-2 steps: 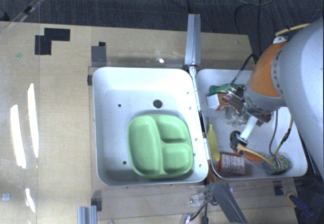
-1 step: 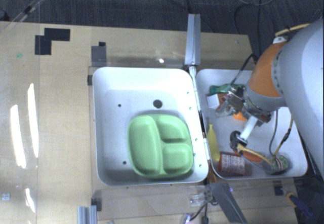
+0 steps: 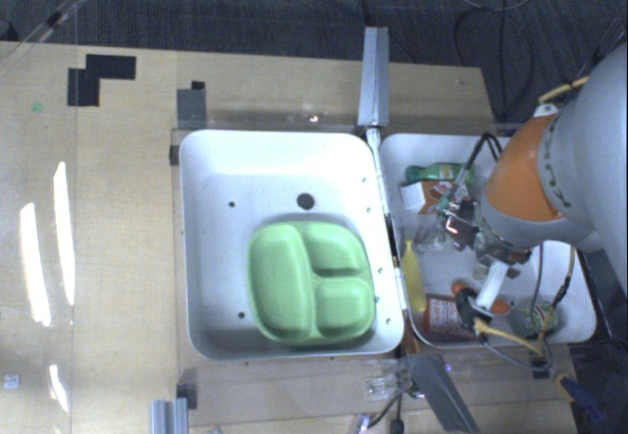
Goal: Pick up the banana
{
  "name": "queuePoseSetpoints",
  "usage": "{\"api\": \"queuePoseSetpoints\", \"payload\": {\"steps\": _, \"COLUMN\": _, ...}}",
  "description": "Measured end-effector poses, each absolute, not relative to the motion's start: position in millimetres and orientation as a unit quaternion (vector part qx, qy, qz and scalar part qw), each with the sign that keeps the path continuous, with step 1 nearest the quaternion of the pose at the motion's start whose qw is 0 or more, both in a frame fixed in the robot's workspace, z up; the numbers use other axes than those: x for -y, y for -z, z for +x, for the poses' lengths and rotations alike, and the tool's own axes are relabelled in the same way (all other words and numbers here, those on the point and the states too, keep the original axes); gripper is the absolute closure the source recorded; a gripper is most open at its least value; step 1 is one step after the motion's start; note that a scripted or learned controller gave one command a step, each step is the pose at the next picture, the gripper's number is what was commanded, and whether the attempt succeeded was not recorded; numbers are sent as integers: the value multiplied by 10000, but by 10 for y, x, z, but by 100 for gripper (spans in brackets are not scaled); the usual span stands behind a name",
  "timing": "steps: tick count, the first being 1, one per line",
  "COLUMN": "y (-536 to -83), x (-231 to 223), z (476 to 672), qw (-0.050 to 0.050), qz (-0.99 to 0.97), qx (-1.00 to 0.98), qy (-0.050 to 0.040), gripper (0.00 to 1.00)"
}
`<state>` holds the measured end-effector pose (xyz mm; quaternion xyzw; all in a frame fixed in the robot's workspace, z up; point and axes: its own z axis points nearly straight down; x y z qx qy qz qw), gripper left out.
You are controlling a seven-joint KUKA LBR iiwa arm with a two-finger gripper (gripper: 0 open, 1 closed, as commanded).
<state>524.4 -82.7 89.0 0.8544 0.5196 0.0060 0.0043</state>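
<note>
Against the left wall of the right bin: banana, long axis running along that wall, ends pointing toward far and near rims. Crowded by a brown packet just beside. Gripper low among clutter, apparently; finger state impossible to tell. Left bin roomier, bearing a green divided tray.

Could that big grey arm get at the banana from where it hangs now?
Probably yes. The banana lies along the right bin's left wall, uncovered from above, and the arm hangs over that bin. The near wall may hamper a grasp.
</note>
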Motion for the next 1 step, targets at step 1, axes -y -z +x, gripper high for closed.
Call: {"api": "queuePoseSetpoints", "payload": {"steps": 1, "y": -1007, "x": 815, "z": 5268, "qw": 56, "qz": 8532, "qx": -5215, "qy": -85, "gripper": 100}}
